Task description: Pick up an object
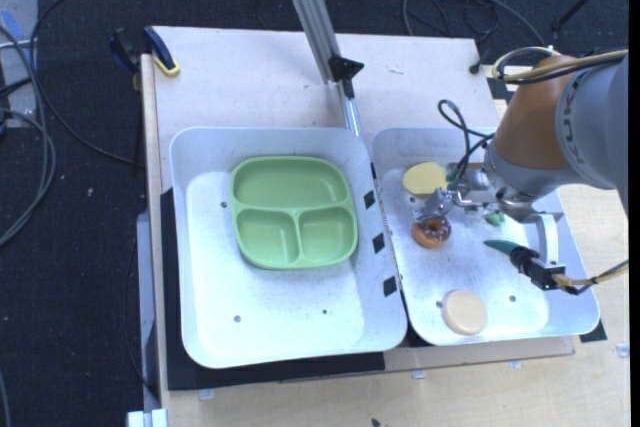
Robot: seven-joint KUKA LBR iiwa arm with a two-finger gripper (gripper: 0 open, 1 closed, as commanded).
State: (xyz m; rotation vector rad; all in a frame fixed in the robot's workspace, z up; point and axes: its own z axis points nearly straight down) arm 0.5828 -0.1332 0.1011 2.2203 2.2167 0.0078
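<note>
In the right bin (560,315), my gripper (437,207) hangs low at the bin's left side. Directly below it, touching or nearly so, lies a small brown and orange round object (432,234). A yellow disc (423,178) rests just behind the gripper. Near the bin's front edge sits a beige round object (465,311). A thin teal-green piece (503,246) lies under the wrist, partly hidden by the arm.
The left bin (200,315) holds a green three-compartment plate (295,212). Black clips (382,243) mark the seam between the two bins. A slanted metal pole (312,5) rises behind the bins. The grey arm covers the right bin's far right part.
</note>
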